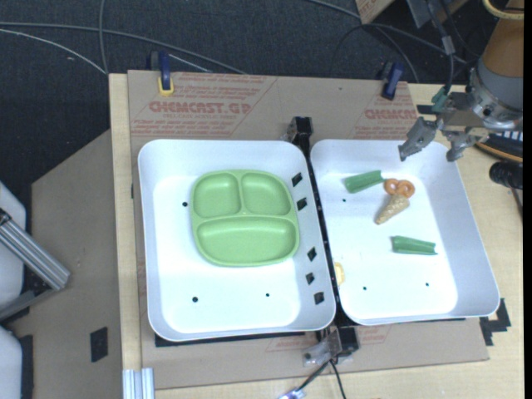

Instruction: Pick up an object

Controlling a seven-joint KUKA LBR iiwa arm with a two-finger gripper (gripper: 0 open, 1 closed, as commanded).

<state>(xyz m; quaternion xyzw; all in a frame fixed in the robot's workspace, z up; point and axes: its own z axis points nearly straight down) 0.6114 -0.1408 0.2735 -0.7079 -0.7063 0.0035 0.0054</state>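
1. Nearest the camera runs the counter's front edge, a pale board with a clamp and a cable at its middle.
2. On the board sit two shallow white bins side by side, the left bin and the right bin, touching along a seam with small black clips.
3. A green divided plate with three compartments lies in the left bin, toward that bin's far half.
4. In the right bin, a green strip lies near the middle, slightly toward the right wall.
5. Beyond it a tan cone-shaped piece touches an orange ring; what these are is hard to make out.
6. A second green piece lies just beside the ring, toward the seam.
7. The claw hovers over the right bin's far right corner, its two fingers spread apart with nothing between them, well apart from the pieces.
8. Printed red lettering crosses the counter's far edge, with a blue clamp at each far corner.
9. Dark carpet with loose cables lies behind; the arm is cut off at the right.
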